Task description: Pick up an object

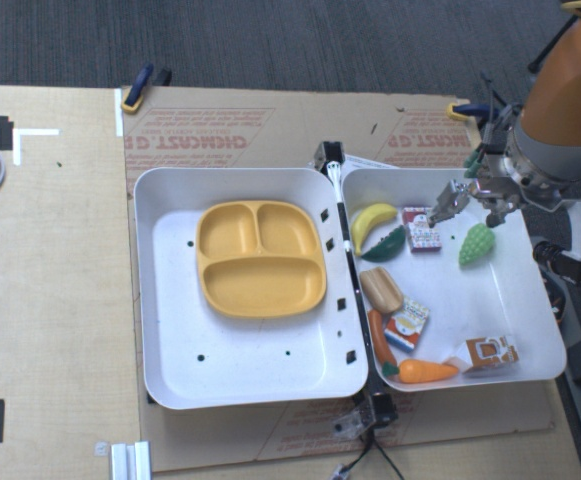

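My gripper [473, 206] hangs over the back of the right bin [530, 298], its fingers spread open with nothing between them. A small red and white box [423, 230] lies just left of it, and a green bumpy fruit [477, 245] lies just in front of it. Further left are a yellow banana [368, 221] and a dark green vegetable [384, 245]. Toward the front lie a brown bread roll [381, 289], a blue and orange carton [407, 325], an orange carrot [427, 371] and an orange box [492, 352].
The left bin [170, 348] holds a yellow divided plate [261, 258]. The two bins meet at a central wall with black clips [342, 258]. Cardboard [220, 133] lies under both bins.
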Robot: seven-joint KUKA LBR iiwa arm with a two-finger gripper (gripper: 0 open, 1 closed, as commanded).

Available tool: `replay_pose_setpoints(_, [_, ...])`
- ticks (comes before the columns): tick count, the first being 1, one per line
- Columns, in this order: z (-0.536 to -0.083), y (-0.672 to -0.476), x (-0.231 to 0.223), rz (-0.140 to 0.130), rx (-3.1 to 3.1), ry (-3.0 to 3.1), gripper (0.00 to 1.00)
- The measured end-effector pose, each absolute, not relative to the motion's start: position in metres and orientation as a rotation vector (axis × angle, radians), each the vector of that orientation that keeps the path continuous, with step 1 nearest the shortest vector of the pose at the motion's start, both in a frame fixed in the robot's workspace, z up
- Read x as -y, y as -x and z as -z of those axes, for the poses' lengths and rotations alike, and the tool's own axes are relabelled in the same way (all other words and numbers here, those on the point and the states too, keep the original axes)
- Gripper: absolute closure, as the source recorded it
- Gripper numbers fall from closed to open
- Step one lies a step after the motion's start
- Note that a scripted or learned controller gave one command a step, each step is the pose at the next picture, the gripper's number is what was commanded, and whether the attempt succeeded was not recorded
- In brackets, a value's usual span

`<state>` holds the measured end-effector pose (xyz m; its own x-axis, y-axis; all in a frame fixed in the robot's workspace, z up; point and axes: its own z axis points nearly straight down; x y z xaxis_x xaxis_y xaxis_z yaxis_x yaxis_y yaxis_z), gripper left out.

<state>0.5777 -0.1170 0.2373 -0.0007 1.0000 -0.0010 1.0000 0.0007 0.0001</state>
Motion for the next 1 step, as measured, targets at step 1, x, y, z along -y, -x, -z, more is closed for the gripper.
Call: replay_pose_setpoints(1, [-0.0952, -0.5992, 0.1083, -0.001, -2.066, -2.363, 0.00])
